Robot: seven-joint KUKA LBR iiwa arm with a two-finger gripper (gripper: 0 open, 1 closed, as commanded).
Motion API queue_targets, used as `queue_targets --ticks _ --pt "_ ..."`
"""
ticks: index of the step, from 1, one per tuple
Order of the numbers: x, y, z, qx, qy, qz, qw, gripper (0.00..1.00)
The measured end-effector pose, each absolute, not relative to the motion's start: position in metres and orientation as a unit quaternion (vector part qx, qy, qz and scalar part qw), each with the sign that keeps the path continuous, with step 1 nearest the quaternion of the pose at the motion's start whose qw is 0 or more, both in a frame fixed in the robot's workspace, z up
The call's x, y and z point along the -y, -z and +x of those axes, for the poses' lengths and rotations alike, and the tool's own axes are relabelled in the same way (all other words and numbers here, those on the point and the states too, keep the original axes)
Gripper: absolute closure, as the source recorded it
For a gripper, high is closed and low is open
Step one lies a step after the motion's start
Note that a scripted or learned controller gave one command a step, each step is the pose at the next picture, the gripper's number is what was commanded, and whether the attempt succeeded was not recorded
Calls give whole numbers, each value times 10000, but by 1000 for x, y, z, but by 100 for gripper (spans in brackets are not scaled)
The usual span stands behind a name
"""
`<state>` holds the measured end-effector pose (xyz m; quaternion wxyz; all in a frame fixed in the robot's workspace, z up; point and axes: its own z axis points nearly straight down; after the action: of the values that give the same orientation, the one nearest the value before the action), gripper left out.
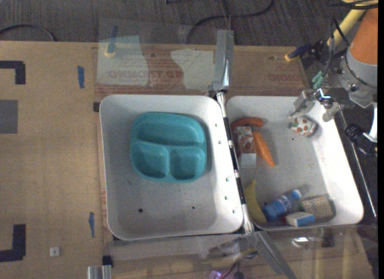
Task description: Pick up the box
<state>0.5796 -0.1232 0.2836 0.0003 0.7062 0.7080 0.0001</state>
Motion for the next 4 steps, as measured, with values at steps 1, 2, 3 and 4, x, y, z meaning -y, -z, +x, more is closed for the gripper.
queue_targets --ticks 1,2,3,4 --pt "97 -185 505 -7576 -1 6527 -2 0" --pt "122 -128 479 -6354 5 7722 -18 0" --pt "179 -91 479 -6653 0 7466 -11 0" --pt "181 -101 479 -6633 -8 7484 8 100"
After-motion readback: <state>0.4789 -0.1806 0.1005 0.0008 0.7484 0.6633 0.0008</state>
